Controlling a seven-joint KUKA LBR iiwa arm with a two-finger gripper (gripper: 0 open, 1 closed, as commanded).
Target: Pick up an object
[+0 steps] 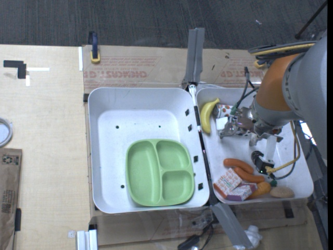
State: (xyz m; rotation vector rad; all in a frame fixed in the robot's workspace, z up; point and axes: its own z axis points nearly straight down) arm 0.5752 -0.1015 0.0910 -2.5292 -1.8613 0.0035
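Note:
The right bin (304,184) holds a yellow banana (208,114) at its far left, with a small printed carton (225,110) just beside it. Near the front lie two orange sausages (241,165), a pink-and-white box (228,180), a purple packet (239,194), a carrot (263,188) and a tan roll (282,192). My gripper (229,128) hangs low over the bin's middle, just right of the banana and behind the sausages. The orange-banded wrist (273,90) covers the bin's far right part. Nothing shows in the gripper.
The left bin (104,139) holds a green divided plate (158,173). A grey upright post (195,56) stands behind the seam between the bins. A blue-and-yellow clamp (93,48), a tape roll (3,132) and a brown bag (8,191) lie on the bench at left.

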